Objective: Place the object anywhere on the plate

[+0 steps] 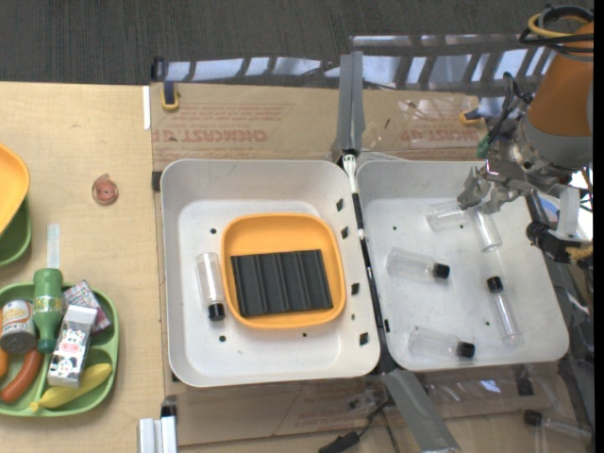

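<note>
An orange-yellow plate [281,232] lies in the left bin [184,347], with a dark ridged rectangular block [283,283] resting on it. A clear vial with a black cap [209,286] lies in the same bin, just off the plate's left edge. Several more clear vials are scattered in the right bin [538,347]; two of them [444,218] [487,231] lie near its far side. My gripper [487,192] hangs over the far right part of that bin, directly above those two vials. Nothing is visibly held in it.
Between the two bins runs a raised divider [363,253]. To the left, the wooden bench holds a green tray of toy food [57,343], a yellow bowl [9,196] and a small pink disc [106,190]. A metal frame [425,59] stands behind the bins.
</note>
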Controlling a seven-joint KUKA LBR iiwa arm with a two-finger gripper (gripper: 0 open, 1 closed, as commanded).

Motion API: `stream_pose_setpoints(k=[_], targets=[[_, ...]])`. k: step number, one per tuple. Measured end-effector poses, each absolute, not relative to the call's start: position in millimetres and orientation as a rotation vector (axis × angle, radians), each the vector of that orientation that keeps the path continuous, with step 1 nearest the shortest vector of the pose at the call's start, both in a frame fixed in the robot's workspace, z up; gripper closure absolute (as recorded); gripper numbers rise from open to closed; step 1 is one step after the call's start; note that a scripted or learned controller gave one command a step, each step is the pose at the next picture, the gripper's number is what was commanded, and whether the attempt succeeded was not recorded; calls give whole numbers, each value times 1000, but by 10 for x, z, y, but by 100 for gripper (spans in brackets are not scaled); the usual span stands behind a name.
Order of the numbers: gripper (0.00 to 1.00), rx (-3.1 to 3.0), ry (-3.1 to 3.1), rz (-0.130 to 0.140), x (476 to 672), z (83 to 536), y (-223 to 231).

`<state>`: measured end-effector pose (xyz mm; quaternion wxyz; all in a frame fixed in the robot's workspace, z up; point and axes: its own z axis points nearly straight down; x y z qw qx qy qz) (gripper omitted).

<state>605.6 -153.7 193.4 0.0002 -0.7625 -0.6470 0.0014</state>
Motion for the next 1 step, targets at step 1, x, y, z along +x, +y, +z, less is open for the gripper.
stream_pose_setpoints(k=[1], targets=[[100,-2300,-2140,4,6476,1830,-1699]])
